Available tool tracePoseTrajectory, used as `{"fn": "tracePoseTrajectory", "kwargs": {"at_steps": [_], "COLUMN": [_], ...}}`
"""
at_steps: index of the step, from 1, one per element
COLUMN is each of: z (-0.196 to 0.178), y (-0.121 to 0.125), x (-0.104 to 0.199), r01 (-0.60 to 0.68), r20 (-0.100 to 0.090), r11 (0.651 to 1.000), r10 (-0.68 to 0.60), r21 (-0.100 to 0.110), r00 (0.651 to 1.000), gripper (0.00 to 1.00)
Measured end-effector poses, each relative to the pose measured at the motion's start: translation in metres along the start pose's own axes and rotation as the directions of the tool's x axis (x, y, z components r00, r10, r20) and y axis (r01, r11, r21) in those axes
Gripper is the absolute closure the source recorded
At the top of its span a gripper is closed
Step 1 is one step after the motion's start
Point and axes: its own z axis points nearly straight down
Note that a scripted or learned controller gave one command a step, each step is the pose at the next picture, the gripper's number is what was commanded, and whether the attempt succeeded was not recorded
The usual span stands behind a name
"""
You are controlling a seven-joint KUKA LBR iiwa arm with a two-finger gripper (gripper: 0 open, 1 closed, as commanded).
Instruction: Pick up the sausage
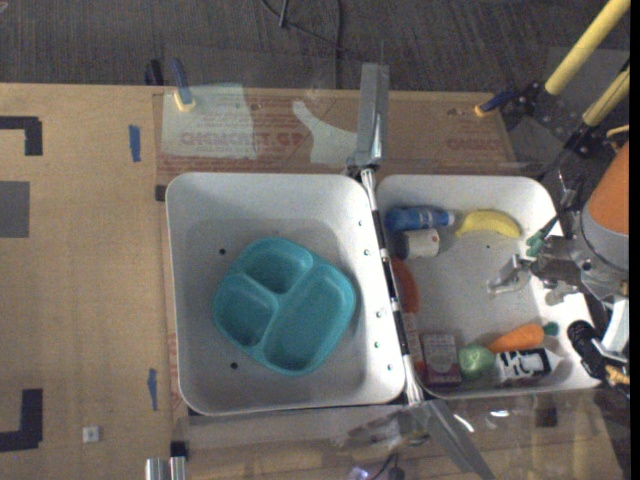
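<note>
Glossy red sausage [404,284] (a slim cylinder) hugs the bin's left wall; hand [510,276] state unclear.

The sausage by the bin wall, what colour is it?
Reddish-orange; the sausage shows in the camera view.

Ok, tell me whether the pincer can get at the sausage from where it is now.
Probably yes. The sausage lies against the right bin's left wall, with bare floor between it and the pincer on the right. The wall beside it may crowd a finger, so a clean grip is less sure.
</note>
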Motion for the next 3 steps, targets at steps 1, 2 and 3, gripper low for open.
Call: {"fn": "tracePoseTrajectory", "kwargs": {"at_steps": [1, 2, 3], "z": [0.064, 0.106, 0.106], "y": [-0.012, 0.026, 0.026], "x": [0.030, 0.063, 0.063], "r01": [0.074, 0.122, 0.122], "r20": [-0.001, 0.002, 0.002], "r11": [0.997, 0.993, 0.993], "r10": [-0.074, -0.122, -0.122], "r21": [0.003, -0.006, -0.006], "r00": [0.997, 0.993, 0.993], "gripper": [0.00, 0.00, 0.00]}}
